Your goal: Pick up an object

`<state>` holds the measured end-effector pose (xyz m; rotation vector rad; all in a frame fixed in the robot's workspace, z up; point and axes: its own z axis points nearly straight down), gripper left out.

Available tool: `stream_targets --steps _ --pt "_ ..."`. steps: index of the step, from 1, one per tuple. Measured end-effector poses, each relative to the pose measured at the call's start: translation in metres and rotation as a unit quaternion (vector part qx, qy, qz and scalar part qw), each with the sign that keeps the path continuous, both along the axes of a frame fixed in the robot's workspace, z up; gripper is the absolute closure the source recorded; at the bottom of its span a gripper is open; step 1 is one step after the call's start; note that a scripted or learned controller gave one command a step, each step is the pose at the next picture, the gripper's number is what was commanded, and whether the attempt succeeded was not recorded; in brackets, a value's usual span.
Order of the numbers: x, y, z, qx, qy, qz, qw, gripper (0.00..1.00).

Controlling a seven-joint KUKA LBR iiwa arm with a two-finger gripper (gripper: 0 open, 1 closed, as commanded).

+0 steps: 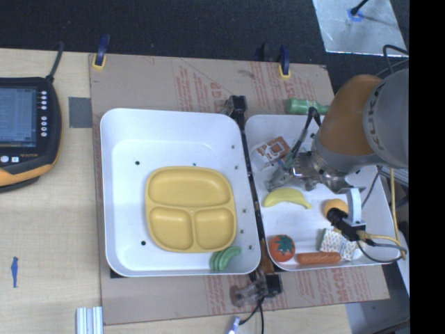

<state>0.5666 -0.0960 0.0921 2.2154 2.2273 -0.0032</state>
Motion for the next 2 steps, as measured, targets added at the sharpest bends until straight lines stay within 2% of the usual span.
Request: stream_targets --steps 1,2 --pt "-0.038 0.002 -0.001 0.0007 0.002 0.000 1.0000 0.00" --pt "0.013 -0.030 0.113 0.0002 -0.001 -0.001 1.0000 0.00"
